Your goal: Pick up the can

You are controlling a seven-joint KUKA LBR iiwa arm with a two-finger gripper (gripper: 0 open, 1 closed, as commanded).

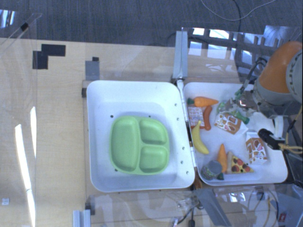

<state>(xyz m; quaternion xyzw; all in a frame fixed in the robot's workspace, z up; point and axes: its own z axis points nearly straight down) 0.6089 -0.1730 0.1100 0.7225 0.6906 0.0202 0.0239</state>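
Even, bright light fell overall; white glare streaks marked the table (28, 141) at the frame's left, with soft shadows.

A single fixed camera looks down at a slant on the bench (57, 126), seemingly from moderate height, with both white bins (97, 126) in frame.

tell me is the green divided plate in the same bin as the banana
No, the green divided plate lies in the left bin, while the banana lies in the right bin.
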